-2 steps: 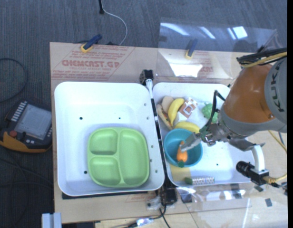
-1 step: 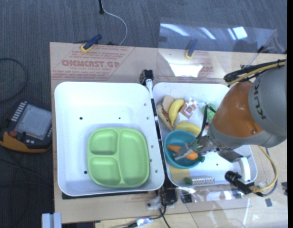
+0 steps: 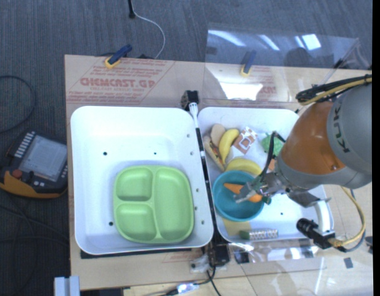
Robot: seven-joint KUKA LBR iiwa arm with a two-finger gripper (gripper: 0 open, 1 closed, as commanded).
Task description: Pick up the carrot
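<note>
Carrot (image 3: 247,193) beside pincer (image 3: 262,189) (blue bowl (image 3: 230,205))

The bench (image 3: 134,82) is a pale brown board with red lettering along its far edge, and two shallow white bins lie on it side by side. The right bin (image 3: 282,217) sits directly under the gripper's fingers (image 3: 264,189), while the left bin (image 3: 97,165) lies well off to the side of them, its rim touching the right bin's. Beyond the fingers, toward the far edge, two blue-and-yellow clamps (image 3: 118,55) grip the board.
</note>
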